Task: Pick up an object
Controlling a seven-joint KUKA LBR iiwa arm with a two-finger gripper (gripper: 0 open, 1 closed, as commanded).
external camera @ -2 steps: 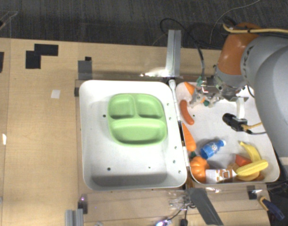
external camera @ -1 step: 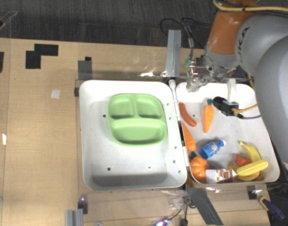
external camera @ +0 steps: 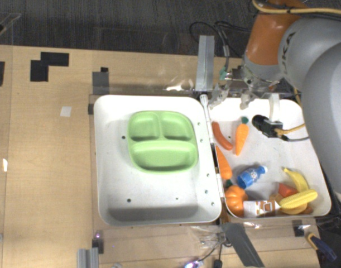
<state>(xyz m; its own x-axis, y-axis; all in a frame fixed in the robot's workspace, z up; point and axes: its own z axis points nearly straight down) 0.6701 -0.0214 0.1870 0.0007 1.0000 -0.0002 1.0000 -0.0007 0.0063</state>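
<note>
We see the gripper [external camera: 245,96] at the upper right of the frame, low over the back edge of the right white bin [external camera: 312,149], its pale fingers [external camera: 223,94] spread apart with nothing between them. The nearest candidate is the small orange plastic carrot with a green tip [external camera: 241,137], which lies just below the gripper in the frame, a little toward the frame's centre. Its long axis runs nearly top to bottom of the frame, green end uppermost, leaning slightly.

Just left of it lies a red-orange sausage-shaped toy [external camera: 222,136], slanting from upper left to lower right and close to the bin's left wall. We judge that a grasp across the carrot's narrow width suits best.

The bin floor around the carrot is bare white plastic. Farther down the frame are a blue bottle [external camera: 251,176], a small orange pumpkin [external camera: 235,198] and yellow bananas [external camera: 297,191], crowded together but well apart from the carrot. The green divided tray [external camera: 161,140] sits in the left white bin [external camera: 111,166], out of the way.
</note>
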